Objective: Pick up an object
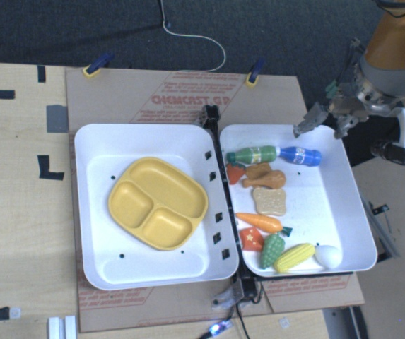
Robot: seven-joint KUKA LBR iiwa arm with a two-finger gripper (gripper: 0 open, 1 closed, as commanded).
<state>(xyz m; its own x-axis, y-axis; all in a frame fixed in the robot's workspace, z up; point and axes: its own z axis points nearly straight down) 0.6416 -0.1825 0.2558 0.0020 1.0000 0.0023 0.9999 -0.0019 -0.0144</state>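
Here the blue bottle [300, 156] lies crosswise, cap leftward; fingers [307, 123] spread apart above.

We see the arm [389, 37] cut off by the top and right edges. The red toy [251, 239] is partly hidden under the carrot [260, 222] and the green toy [273, 249], so we cannot tell what it is.

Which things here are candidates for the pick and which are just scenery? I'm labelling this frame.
For the job: gripper; green bottle; blue bottle; chicken leg; bread slice; carrot; corn cob; egg.

Lying about: yellow tray; white cable; clamps.
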